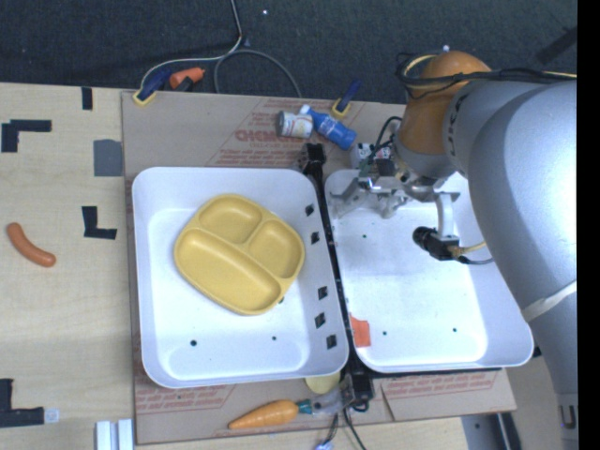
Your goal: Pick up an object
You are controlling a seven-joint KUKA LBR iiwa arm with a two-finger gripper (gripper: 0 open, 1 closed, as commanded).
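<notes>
A yellow divided plate [241, 251] lies in the left white bin [155, 345]. In the right bin [469, 340] a small orange piece [360, 331] rests by the near left corner. My gripper [373, 191] hangs over the far left corner of the right bin, close to the wall between the two bins. The grey arm with its orange band [441, 92] comes down from the right and covers that bin's far right side. I see nothing held by the gripper.
A toy sausage [31, 245] lies on the bench at far left. A toy carrot [265, 414] sits in front of the bins. A blue and white bottle [319, 125] lies behind them, near a cable and clamp [169, 81].
</notes>
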